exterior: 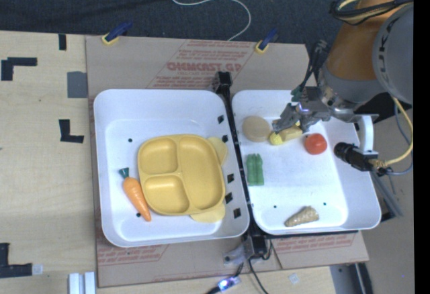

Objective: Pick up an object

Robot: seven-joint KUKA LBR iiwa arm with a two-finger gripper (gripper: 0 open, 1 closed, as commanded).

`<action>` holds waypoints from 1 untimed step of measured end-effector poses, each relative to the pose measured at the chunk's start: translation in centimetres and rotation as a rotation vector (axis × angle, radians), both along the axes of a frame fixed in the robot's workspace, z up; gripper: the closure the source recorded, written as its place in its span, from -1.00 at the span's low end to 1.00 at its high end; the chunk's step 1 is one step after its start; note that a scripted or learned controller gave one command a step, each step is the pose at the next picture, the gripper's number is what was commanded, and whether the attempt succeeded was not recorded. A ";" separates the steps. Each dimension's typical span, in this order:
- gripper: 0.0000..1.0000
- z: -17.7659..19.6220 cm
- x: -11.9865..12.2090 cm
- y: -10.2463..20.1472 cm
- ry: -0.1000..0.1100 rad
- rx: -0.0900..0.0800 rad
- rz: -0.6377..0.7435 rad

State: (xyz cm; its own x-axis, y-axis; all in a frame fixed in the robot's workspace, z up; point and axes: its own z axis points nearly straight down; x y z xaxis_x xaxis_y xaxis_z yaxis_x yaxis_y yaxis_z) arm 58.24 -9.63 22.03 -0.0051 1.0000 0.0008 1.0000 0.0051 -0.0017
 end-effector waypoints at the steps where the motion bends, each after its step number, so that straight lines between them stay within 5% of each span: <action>1: 1.00 -1.0 1.7 5.1 0.000 0.000 0.001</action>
State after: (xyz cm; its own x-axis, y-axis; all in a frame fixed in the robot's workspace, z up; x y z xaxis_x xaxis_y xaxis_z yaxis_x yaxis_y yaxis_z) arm 59.92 -4.50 21.04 -0.0062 1.0000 0.0005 1.0000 0.0062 -0.0018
